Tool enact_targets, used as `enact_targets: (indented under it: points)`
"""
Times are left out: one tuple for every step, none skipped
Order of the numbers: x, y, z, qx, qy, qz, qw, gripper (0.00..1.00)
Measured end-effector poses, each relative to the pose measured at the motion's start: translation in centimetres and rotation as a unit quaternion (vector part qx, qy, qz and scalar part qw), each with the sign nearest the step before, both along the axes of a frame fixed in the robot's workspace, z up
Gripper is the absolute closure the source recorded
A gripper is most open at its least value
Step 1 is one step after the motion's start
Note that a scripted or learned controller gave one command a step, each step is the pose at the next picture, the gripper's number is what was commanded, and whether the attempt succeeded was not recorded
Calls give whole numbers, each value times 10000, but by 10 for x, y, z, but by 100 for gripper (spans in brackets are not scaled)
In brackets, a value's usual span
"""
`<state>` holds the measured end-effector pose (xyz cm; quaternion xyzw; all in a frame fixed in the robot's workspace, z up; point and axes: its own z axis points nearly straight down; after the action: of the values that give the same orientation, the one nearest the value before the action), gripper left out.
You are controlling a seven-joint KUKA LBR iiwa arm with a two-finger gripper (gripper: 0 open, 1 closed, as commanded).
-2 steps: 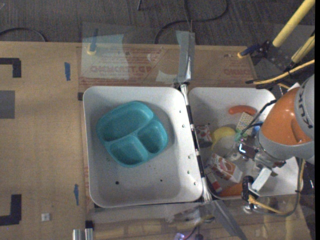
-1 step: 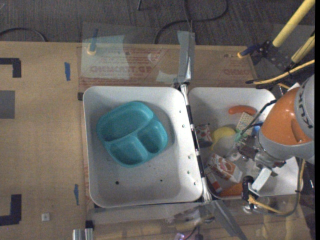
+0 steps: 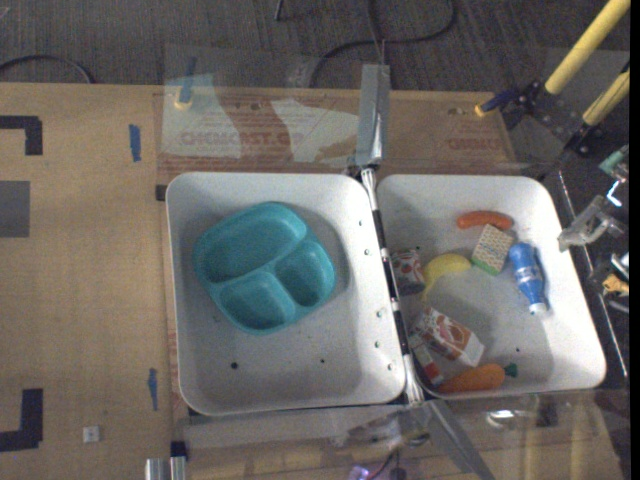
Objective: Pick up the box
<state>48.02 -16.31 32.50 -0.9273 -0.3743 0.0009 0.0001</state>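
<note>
Jaws' opening cannot be told at the right bin (image 3: 578, 303) rim; box (image 3: 450, 336) lies beside the carrot (image 3: 475, 376).

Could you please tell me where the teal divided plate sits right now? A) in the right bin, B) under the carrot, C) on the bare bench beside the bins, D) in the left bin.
D: the teal plate lies alone in the left bin, while the carrot sits in the right bin.

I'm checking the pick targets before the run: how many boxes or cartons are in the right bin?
3: a small red carton by the divider, a tan box below the sausage, a red-and-white carton above the carrot. None looks hidden.
</note>
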Motion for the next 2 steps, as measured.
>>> enact_targets:
  points:
    - [13, 63, -71, 8, 10, 137, 9999, 0]
    - [36, 159, -141, 10, 18, -120, 9999, 0]
